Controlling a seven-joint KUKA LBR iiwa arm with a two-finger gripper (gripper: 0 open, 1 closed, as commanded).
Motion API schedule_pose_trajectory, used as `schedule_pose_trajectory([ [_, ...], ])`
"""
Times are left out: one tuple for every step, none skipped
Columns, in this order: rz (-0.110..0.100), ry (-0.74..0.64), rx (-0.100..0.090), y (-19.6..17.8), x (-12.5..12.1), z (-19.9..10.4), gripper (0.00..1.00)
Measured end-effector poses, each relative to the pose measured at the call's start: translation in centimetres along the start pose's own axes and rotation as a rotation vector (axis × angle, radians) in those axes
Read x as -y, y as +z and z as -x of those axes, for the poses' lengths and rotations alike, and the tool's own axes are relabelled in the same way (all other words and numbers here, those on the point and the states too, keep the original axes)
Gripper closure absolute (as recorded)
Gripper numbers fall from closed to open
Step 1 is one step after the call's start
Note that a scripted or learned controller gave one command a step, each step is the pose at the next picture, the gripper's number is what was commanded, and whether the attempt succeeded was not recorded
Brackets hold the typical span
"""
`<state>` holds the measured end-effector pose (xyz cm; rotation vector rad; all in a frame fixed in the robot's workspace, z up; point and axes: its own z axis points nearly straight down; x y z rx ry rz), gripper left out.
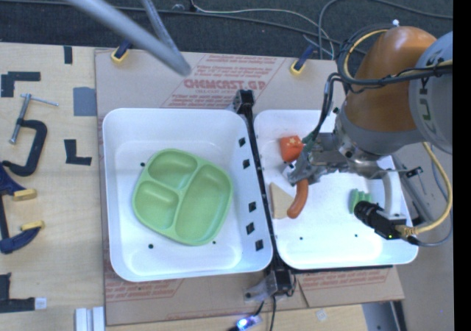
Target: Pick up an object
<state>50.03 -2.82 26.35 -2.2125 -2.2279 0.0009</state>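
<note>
A cardboard-covered bench carries two white bins. In the right bin (331, 248) lies a sausage (297, 201), seemingly light, smooth and slippery; mid-length offers the best hold. The gripper (307, 170) hovers at its upper end; finger state cannot be told. A red piece (291, 147) lies near.

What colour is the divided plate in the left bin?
Light green, in the camera view: the divided plate.

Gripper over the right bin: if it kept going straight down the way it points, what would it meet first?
Probably the orange sausage-shaped piece just below the gripper, next to the tan wedge; depth is hard to judge from this slanted view.
</note>
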Motion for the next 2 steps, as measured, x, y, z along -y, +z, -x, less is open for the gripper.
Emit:
schedule_pose_trajectory([
  [-0.003,0.001,0.0,2.2,-0.5,-5.1,1.0],
  [-0.003,0.002,0.001,3.3,-0.4,-9.6,1.0],
])
